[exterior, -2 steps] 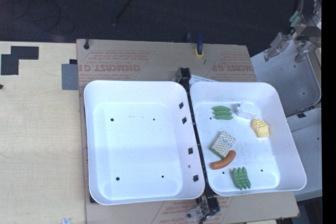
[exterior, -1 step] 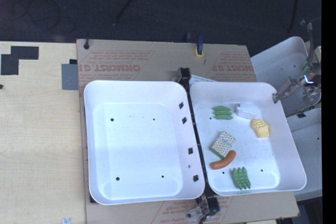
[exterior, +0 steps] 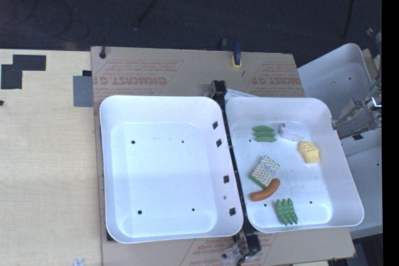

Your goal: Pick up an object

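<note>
Gripper near the right bin's outer rim, well apart from the toys; released or clenched, cannot tell. Inside the bin: green pod, checkered block, sausage touching it, then yellow corn lying free. Likely light, stiff, slightly slick plastic (best pinched across the corn's short sides).
</note>
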Robot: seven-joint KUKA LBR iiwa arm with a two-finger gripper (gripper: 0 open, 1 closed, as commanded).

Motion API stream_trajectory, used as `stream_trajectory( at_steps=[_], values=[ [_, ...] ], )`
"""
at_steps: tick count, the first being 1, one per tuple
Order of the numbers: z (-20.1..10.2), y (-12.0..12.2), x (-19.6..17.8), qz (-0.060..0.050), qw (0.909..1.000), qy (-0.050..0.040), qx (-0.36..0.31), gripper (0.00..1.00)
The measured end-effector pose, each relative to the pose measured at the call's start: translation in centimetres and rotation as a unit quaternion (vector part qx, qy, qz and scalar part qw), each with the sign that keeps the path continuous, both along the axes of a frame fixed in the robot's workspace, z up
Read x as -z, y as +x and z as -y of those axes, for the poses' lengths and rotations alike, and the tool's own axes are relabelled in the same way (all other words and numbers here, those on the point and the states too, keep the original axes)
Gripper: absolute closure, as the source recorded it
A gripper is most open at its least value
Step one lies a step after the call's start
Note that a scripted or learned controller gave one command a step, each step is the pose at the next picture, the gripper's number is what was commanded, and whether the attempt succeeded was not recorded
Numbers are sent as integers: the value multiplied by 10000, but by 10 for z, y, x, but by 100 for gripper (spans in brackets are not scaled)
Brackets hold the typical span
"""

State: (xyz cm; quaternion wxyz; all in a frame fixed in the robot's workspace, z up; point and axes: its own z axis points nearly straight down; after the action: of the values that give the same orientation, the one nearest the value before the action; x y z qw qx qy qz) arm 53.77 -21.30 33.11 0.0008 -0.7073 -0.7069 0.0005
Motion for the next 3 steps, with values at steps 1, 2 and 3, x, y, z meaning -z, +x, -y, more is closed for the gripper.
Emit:
stream_trajectory(
  at_steps=[1, 2, 3],
  values=[
    [0, -54, 10, -15, 10000, 6, 1, 0],
    [1, -53, 0, -8, 10000, 4, 3, 100],
    [-99, -62, 25, -20, 10000, 23, -45, 100]
  ],
)
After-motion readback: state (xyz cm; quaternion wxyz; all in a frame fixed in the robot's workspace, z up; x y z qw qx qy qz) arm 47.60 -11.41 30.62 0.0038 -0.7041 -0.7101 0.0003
